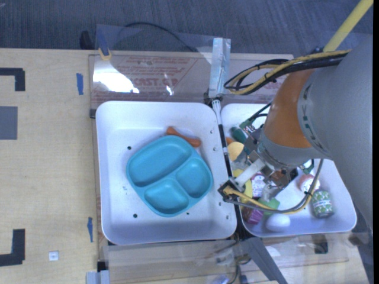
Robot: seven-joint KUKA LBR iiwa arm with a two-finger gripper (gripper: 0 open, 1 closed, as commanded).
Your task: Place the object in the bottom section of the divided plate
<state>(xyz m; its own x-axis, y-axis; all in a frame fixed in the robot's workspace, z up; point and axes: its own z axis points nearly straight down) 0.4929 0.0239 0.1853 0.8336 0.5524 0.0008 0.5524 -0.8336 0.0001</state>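
Right bin (346,215), near edge: white egg-shaped item (277,221), speckled green ball (323,204), and a heap of small toys (256,189); which one is the task's object cannot be told.
Gripper (260,179): low over that heap, its state hidden by clutter.
Left bin (106,158): blue divided plate (169,175), all three sections bare.
Far side of plate: orange piece (185,136), possibly a toy.
Status: nothing placed; pick, carry and drop remain.

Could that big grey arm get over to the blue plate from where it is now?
Probably yes. The arm hangs over the right bin, and the blue plate lies open in the left bin, with only the low bin walls between them.
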